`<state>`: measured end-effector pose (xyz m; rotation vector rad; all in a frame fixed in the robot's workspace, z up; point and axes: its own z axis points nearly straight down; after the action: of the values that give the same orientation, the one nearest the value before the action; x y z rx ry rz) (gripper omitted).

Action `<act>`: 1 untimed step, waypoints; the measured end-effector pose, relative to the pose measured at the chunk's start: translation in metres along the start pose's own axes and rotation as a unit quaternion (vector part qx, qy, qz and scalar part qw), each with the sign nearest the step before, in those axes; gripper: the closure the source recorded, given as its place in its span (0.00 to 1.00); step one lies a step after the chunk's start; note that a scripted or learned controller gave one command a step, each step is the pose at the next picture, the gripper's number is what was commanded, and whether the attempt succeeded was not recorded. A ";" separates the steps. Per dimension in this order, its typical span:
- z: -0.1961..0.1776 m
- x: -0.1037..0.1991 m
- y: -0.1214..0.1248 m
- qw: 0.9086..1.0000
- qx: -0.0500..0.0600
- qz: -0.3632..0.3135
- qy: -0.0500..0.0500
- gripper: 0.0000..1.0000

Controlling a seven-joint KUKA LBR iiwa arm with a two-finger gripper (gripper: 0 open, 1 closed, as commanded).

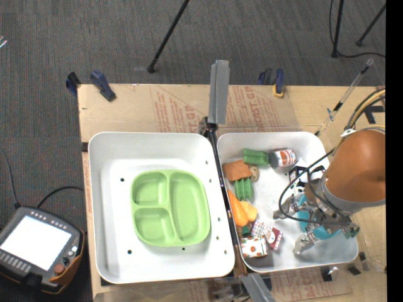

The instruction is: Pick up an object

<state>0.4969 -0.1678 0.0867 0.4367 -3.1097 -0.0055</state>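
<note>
Hovering arm [352, 168] over right bin [283, 140]; toys [249, 187] alongside.

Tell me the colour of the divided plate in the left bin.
Light green; the divided plate shows clearly in the camera view.

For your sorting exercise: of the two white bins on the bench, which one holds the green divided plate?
The left bin holds the green divided plate. The right bin instead holds small toys, where the gripper works.
</note>
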 end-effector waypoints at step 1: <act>-0.009 -0.001 0.001 1.000 -0.001 0.000 0.000 1.00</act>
<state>0.4979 -0.1663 0.0961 0.4372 -3.1102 -0.0082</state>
